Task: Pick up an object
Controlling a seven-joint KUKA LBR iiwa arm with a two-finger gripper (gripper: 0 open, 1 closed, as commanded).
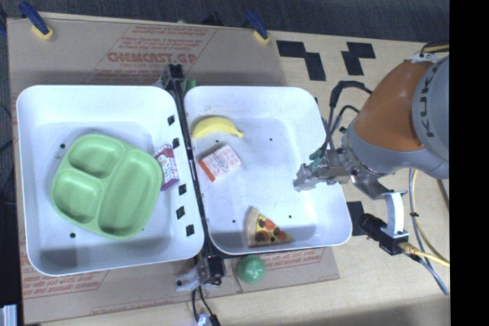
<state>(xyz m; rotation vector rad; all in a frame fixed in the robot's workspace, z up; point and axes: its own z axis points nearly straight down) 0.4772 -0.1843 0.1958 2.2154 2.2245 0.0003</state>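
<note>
Nothing is picked up yet, so the candidates come first: in the right bin point(325, 198) a banana point(215, 127) lies near the back left corner, a small orange-and-white packet point(219, 163) sits just in front of it, and a pizza slice point(266, 229) rests against the front wall. My gripper point(308, 178) hangs over the right side of that same bin, near its right wall, well apart from all three. Whether my fingers are spread or pressed together I cannot tell; they read as a small grey blur from above, and I see nothing between them. I judge the task to be at its start: the reach into the bin is made, but choosing, descending, closing and lifting all remain. The pizza slice is the nearest thing to me, the packet next. Further out, the left bin point(30, 126) holds a green divided plate point(107, 185) and a small wrapper point(167, 165) against the shared wall, and a green ball point(250, 269) lies on the cardboard point(153, 50) outside the bins, in front.
</note>
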